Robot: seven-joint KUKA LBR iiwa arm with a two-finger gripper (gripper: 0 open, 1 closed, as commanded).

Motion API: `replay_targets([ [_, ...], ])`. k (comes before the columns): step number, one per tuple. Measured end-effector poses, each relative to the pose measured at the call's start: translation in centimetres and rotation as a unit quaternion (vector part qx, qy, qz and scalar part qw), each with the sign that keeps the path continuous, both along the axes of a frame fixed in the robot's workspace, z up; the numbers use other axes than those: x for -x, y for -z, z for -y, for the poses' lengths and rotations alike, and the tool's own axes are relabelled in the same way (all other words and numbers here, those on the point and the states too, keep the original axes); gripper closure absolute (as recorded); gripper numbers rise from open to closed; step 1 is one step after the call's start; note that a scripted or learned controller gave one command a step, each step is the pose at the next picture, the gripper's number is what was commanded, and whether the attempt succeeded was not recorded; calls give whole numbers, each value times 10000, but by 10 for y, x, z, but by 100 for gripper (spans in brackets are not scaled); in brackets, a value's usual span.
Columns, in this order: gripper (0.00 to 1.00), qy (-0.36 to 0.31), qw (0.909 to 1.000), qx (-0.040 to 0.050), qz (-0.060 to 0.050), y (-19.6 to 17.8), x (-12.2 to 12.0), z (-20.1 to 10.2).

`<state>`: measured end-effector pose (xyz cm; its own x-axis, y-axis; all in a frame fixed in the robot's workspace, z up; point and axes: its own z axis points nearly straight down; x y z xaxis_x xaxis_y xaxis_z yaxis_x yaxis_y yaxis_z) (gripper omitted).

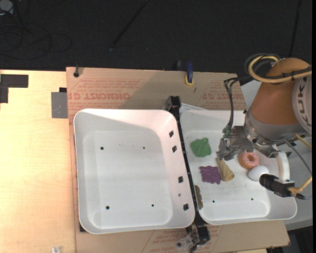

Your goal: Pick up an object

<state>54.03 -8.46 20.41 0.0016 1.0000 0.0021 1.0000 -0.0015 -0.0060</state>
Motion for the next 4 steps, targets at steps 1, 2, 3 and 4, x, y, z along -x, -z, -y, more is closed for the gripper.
replay_targets([
  [1, 100, 20, 10000, 5, -5, 2, 67, 55],
  [2, 100, -34, 10000, 9, 66, -98, 63, 12],
  [3, 100, -27, 10000, -5, -23, -8, 63, -39],
  [4, 100, -39, 9999, 1, 100, -169, 62, -72],
])
